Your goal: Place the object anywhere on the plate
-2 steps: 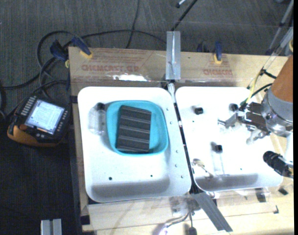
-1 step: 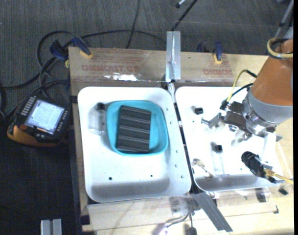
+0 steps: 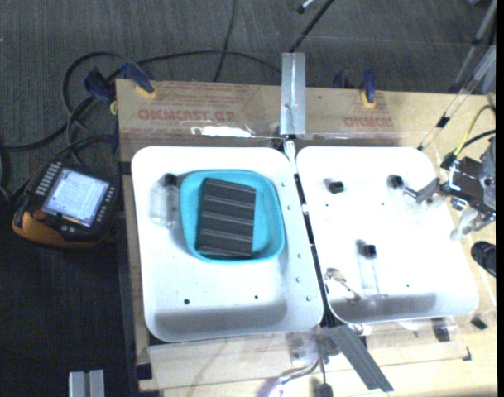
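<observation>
Block (image 3: pixel 227 217), dark and ribbed, lies flat on the blue plate (image 3: pixel 271 226), well away from me. Beneath everything the bench (image 3: pixel 210 114) carries two white bins side by side. The left bin (image 3: pixel 218 304) holds the plate, and just beside the plate's left rim lies a clear vial (image 3: pixel 163 198) with a black cap. The right bin (image 3: pixel 417 284) holds a few small black-capped pieces (image 3: pixel 367 255), scattered apart. My fingers (image 3: pixel 438 190) hover at the right bin's far right edge, with nothing visible between them; whether they are apart or together I cannot tell.
</observation>
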### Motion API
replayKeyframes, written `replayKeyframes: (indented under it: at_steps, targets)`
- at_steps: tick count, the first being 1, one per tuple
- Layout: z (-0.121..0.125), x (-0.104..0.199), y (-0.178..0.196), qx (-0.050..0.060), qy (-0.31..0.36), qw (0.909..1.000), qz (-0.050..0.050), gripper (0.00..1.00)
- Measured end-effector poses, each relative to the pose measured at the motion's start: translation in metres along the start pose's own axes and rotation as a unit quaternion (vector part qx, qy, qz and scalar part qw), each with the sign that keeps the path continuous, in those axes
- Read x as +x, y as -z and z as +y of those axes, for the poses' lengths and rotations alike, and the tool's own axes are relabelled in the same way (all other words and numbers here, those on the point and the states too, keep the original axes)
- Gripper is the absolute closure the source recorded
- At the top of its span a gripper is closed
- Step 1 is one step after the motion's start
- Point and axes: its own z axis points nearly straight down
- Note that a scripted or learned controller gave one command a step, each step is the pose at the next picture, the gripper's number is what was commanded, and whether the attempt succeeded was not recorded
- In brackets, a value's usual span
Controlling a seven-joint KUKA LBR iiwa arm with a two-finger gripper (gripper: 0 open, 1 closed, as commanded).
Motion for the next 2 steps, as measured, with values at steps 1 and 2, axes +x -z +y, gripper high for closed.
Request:
replayKeyframes:
  at_steps: [1,2]
  targets:
    - [0.0000,-0.0002,0.0000,0.000,0.000,1.0000,0.000,0.00]
    - [0.0000,-0.0002,0.0000,0.000,0.000,1.0000,0.000,0.00]
